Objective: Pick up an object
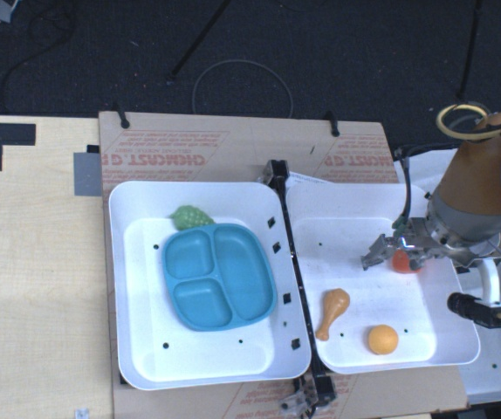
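Reaching into right bin [460,343], gripper [396,253] beside small red object [402,263]; finger state unclear. Next: confirm grasp, lift.

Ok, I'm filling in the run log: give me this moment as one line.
gripper: in right bin, at small red object, grasp unclear | drumstick, orange ball: near front | left bin: blue tray, green item

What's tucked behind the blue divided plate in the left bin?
A bumpy green object peeks out past the blue divided plastic plate's far edge; its lower part is covered, so its full shape is hidden.
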Tool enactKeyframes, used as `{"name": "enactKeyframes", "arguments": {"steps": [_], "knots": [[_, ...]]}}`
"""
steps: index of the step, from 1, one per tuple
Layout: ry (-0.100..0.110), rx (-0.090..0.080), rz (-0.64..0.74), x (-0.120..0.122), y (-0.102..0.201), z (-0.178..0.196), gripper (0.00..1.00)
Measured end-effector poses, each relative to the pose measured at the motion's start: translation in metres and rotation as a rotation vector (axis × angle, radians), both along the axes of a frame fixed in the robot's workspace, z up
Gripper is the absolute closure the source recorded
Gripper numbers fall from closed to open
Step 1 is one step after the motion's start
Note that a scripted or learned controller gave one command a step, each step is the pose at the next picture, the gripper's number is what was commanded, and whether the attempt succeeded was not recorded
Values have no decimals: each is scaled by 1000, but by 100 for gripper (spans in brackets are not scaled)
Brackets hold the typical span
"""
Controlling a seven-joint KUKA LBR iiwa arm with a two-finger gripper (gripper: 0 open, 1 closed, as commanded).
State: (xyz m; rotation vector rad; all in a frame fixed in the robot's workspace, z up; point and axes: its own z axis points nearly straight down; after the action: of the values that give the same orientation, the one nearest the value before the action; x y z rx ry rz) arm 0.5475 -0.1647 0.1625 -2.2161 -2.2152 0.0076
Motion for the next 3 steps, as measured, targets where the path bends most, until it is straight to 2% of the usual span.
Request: {"name": "enactKeyframes", "arguments": {"steps": [1, 2, 3], "knots": [[0, 1, 0, -10, 3, -60, 0], [-6, -1, -1, -10, 4, -75, 0], [-8, -1, -5, -10, 3, -64, 100]]}}
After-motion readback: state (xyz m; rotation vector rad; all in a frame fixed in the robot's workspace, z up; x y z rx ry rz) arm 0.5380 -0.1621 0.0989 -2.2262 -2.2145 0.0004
